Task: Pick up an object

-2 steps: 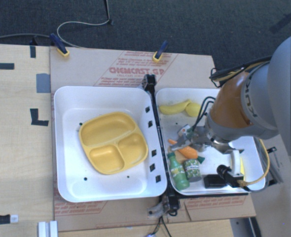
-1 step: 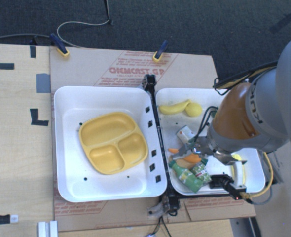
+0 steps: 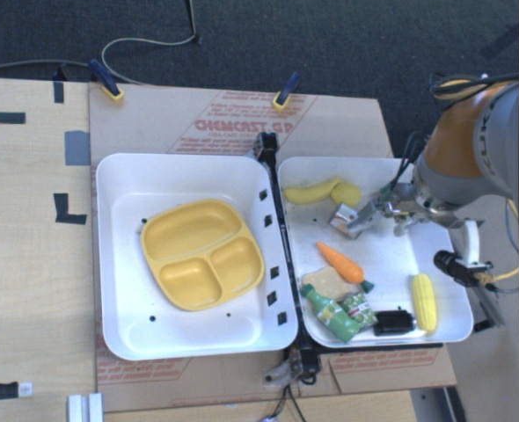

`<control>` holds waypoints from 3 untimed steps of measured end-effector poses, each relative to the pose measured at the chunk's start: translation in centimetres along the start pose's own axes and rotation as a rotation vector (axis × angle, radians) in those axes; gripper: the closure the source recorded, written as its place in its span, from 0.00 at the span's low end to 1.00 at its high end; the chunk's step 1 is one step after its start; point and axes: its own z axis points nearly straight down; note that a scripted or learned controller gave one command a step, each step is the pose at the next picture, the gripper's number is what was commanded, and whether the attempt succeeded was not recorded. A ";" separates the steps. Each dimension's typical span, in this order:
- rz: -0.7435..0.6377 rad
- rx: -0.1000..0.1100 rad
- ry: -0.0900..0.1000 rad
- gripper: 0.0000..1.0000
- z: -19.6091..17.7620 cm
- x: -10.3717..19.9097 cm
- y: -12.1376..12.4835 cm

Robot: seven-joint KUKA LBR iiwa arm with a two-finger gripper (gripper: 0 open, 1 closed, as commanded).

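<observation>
right bin [image 3: 391, 328]: slim orange carrot [image 3: 340, 263]

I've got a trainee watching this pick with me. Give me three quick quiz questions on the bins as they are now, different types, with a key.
1. True or false: the yellow divided plate lies in the same bin as the carrot.
2. Multiple choice: which item lies nearest the gripper? A) the corn cob B) the banana C) the green bottle
3. Fill in: the black object at the near edge of the right bin sits between the green bottle and the ____.

Key: 1. False; the plate is in the left bin, the carrot in the right one. 2. B. 3. corn cob.
</observation>
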 end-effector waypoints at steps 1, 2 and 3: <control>-0.001 0.000 0.002 0.00 4.9 5.7 -1.5; 0.000 -0.005 0.000 0.00 4.8 6.6 -4.6; 0.001 -0.006 -0.002 1.00 3.8 6.5 -4.5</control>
